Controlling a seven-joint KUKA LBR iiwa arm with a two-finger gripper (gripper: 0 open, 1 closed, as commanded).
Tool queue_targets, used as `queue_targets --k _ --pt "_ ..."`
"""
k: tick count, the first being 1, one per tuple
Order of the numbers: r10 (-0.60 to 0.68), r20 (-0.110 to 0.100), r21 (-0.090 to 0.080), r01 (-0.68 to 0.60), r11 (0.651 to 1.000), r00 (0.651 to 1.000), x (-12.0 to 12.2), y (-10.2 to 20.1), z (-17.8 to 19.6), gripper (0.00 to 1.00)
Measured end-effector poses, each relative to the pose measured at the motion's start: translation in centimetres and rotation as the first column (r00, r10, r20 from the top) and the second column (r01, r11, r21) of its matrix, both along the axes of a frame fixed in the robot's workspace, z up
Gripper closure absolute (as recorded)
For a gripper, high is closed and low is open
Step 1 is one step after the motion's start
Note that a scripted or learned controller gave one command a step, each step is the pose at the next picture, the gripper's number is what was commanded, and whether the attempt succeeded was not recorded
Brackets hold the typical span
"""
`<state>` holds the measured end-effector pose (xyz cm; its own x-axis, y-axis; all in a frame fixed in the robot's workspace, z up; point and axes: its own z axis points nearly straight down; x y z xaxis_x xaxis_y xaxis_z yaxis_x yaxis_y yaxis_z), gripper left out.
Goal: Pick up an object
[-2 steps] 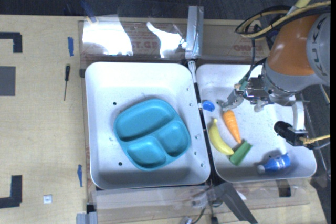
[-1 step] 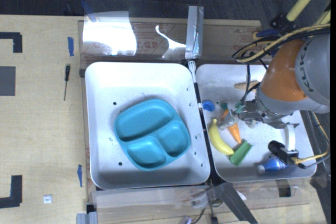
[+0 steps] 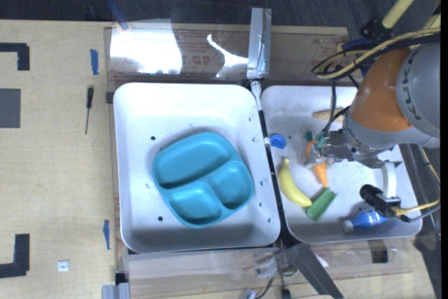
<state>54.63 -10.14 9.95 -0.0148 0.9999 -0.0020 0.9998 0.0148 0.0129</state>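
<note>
Hovering at the right bin's [image 3: 301, 98] centre, the gripper [image 3: 320, 150] sits over a carrot [image 3: 320, 174] — whether it is apart or clamped, I cannot tell. Drop straight down, clear of the banana [image 3: 293, 185] at eight o'clock.

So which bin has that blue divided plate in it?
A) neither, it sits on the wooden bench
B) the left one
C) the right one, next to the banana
B: the blue divided plate lies alone in the left bin, while the banana and other small items sit in the right bin.
</note>
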Motion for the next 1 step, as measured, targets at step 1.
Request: queue_targets --k 1 --pt "0.042 -0.005 0.004 -0.042 0.999 0.999 3.38 7.14 8.84 1.0"
